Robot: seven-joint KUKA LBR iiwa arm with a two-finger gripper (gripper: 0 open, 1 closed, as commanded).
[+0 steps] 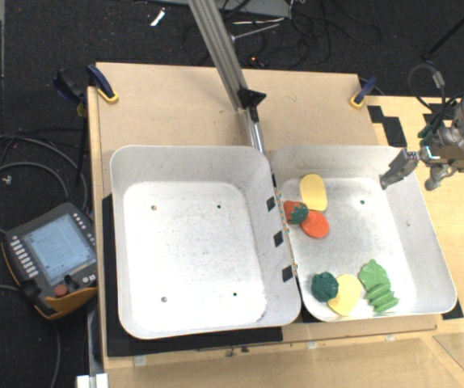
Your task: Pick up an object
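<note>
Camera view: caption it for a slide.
Open gripper poised over the right bin, which holds yellow, red and green toys; nothing grasped.

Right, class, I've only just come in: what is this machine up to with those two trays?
A robot arm reaches in from the right, and its gripper is open above the upper right edge of the right bin, holding nothing. That bin holds the toys: a yellow piece, an orange and red piece, a dark green piece, another yellow piece and a light green piece. Nothing is picked up yet.
</note>
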